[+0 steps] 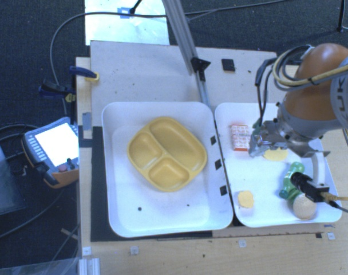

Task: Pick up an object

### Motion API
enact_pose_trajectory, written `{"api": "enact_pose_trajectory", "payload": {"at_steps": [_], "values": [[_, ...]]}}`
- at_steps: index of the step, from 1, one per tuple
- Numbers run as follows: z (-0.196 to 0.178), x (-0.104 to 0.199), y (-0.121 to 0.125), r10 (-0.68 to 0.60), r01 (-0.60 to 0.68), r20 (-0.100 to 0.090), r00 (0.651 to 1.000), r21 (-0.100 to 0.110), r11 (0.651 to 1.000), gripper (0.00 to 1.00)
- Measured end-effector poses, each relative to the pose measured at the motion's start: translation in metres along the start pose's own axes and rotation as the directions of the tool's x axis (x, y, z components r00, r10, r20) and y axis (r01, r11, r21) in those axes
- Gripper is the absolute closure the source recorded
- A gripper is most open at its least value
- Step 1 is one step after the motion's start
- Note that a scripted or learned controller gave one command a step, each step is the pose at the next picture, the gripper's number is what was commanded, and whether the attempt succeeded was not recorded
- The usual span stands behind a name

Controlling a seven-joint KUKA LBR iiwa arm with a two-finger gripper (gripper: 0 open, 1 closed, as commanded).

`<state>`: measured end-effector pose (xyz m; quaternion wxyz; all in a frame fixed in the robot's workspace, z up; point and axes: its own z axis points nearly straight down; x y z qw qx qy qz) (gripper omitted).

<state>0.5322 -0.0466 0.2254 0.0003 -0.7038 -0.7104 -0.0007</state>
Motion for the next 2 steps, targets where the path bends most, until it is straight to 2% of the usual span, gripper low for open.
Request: {"api": "enact_pose_trajectory", "payload": {"at_steps": [2], "values": [[0.014, 0.109, -0.019, -0.001, 0.001, -0.001, 1.0, 0.001, 1.0, 1.0]]}}
